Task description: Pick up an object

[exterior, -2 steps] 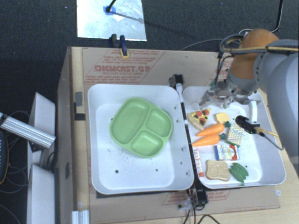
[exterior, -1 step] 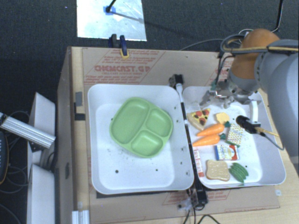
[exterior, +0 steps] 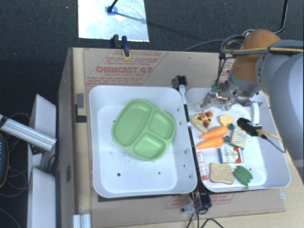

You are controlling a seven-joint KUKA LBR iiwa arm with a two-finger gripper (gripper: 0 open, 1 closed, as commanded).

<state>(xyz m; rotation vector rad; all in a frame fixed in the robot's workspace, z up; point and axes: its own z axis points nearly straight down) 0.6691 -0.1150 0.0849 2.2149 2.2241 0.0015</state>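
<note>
My gripper (exterior: 220, 98) hangs over the back of the right bin (exterior: 278, 172), open, with nothing between its fingers. Just in front of it lie a pizza slice (exterior: 203, 119) and a yellow cheese piece (exterior: 226, 120). Two carrots (exterior: 214, 131) lie across the bin's middle, beside a patterned wafer (exterior: 239, 138). Nearer the front are a small carton (exterior: 230, 154), a toast slice (exterior: 221, 173) and a green pea pod (exterior: 243, 175).
The left bin (exterior: 107, 175) holds a green divided plate (exterior: 143, 128). A black divider rail (exterior: 189, 132) runs between the two bins. The grey arm with its orange band (exterior: 256, 51) comes in from the upper right.
</note>
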